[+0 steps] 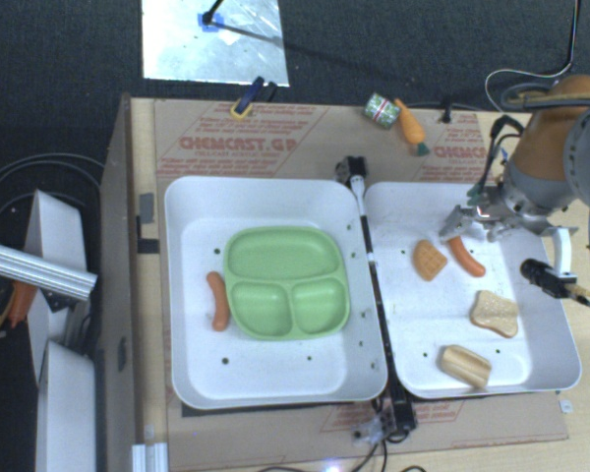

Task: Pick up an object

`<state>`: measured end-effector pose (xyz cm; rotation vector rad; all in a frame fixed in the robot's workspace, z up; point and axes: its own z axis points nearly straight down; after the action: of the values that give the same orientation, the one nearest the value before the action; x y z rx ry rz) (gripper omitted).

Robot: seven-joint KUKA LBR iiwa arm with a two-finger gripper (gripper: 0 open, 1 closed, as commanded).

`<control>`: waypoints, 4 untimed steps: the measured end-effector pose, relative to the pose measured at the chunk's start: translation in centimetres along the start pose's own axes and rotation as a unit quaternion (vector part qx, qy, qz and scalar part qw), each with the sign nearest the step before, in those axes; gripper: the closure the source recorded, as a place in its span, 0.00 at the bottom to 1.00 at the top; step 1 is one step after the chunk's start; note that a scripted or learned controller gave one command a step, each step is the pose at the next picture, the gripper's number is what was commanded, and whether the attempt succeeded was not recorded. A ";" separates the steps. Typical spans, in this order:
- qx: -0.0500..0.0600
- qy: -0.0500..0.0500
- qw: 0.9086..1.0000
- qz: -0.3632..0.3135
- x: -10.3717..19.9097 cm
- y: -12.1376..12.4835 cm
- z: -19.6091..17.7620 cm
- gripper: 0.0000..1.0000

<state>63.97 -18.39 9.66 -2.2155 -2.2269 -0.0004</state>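
Grey arm with orange band reaching in over the shallow white right-hand bin (560, 362), gripper (469, 220) hovering low at that bin's far side. Can't tell how wide the pincer stands, nothing visibly clamped in it.

Inside that bin:
- small orange-red sausage (465, 256) just below the gripper, near the bin's middle
- tan waffle-like square (430, 261) just left of it
- pale bread slice (495, 313) toward the near right
- light brown bread roll (465, 365) by the near edge

Left of that bin: green divided plastic plate (286, 281).
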 end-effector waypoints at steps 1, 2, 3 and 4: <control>-0.003 -0.001 1.000 -0.001 0.0 0.2 -1.2 1.00; -0.001 -0.001 1.000 0.002 -0.8 -4.8 -2.6 1.00; -0.001 -0.001 1.000 0.002 -0.8 -4.8 -2.6 0.00; 0.000 0.000 1.000 0.002 -2.2 -8.5 1.2 0.00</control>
<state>55.49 -20.66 8.41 -2.2205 -2.2234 -0.0001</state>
